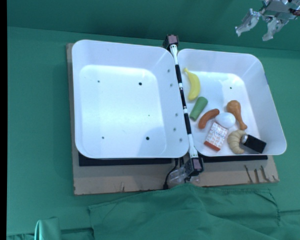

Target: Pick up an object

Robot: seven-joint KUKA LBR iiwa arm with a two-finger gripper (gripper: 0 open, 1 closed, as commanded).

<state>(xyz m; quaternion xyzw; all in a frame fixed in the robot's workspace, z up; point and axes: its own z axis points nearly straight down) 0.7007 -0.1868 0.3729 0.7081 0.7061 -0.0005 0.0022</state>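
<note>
1. Your claw (260, 26) hangs at the upper right of the frame, above the far edge of the right bin (271, 115), its fingers spread apart with nothing between them.
2. Your candidates all lie in that right bin; the left bin (90, 54) sits in the left half of the frame.
3. The banana (192, 84) lies apart from the rest, near the bin's upper left. It looks like smooth, rigid plastic, probably light; take it across the middle of its curve, since the tapered ends may slip.
4. The green vegetable (198, 108) and orange sausage (208, 118) lie side by side, rounded and likely slick.
5. The drumstick (236, 112), white egg (226, 120), croissant (235, 141), red-patterned packet (216, 136) and black block (253, 143) crowd the lower right, touching or nearly so; judge these harder to isolate.
</note>
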